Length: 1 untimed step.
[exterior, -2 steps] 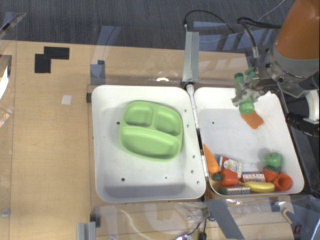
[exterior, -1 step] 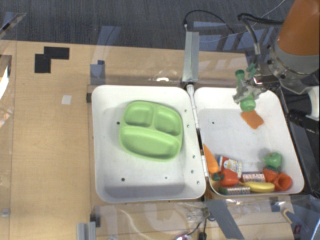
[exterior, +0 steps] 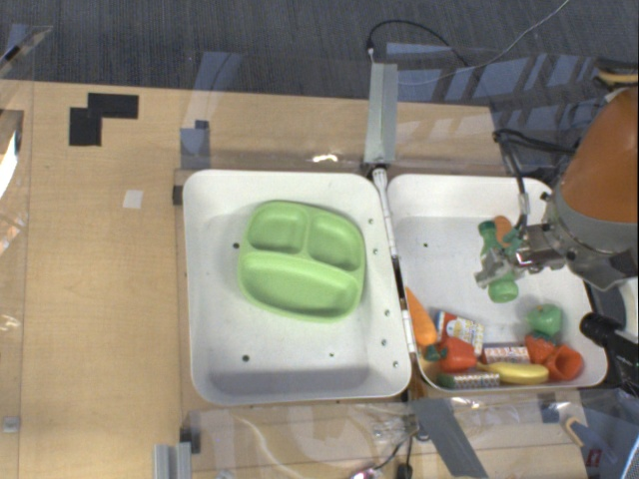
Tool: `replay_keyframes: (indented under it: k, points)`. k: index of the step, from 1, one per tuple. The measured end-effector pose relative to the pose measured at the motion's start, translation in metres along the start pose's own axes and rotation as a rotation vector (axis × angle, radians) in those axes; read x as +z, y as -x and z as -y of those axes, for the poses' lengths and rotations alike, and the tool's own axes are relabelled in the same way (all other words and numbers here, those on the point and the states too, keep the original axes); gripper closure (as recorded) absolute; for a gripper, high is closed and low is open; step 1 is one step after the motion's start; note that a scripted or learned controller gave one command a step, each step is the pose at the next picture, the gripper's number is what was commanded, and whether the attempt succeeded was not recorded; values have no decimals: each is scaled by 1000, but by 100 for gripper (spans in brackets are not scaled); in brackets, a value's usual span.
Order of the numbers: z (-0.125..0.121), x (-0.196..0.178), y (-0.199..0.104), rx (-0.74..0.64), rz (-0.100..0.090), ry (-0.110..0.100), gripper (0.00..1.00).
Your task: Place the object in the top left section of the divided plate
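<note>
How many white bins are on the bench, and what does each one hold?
2. The left bin holds the green divided plate. The right bin holds the toy pile along its near edge, with the pincer above it.

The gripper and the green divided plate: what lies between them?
In the camera view, between the gripper and the divided plate lie bare white floor of the right bin and the two bins' adjoining rims; no toy lies there.
</note>
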<state>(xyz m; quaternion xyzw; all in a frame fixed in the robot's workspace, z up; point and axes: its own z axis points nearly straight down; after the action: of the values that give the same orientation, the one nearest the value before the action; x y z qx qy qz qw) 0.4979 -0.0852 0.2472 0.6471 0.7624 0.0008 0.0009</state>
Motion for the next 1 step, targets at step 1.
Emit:
replay_keyframes:
  k: [1]
  points:
    - [12, 17, 16, -163, 1, 3, 100]
